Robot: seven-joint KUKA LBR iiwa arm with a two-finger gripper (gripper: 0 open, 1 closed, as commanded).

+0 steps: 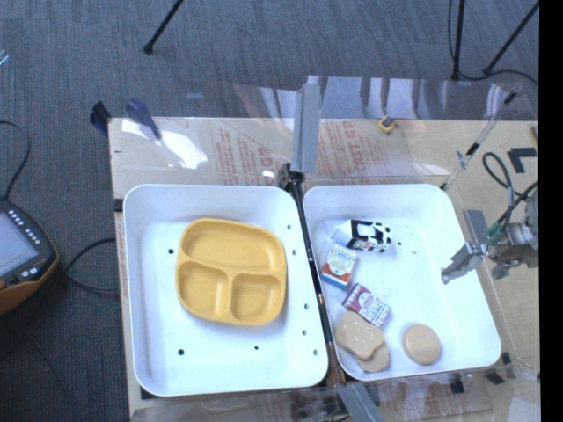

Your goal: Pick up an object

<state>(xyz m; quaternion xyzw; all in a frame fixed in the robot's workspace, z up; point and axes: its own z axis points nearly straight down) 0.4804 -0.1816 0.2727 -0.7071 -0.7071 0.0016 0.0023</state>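
- While the gripper (457, 266) hangs over the right bin's (440, 202) right-hand rim, nothing sits between its fingers; how wide they stand cannot be told.
- A yellow divided tray (232, 271) lies alone in the left bin (145, 323).
- Across the right bin's left half lie a black-and-white carton (369, 235), a small red-and-white packet (339, 265) and a second packet (367, 305).
- Near that bin's front edge, two tan toast-like pieces (361, 340) overlap, with a round tan bun (422, 344) just beside them.
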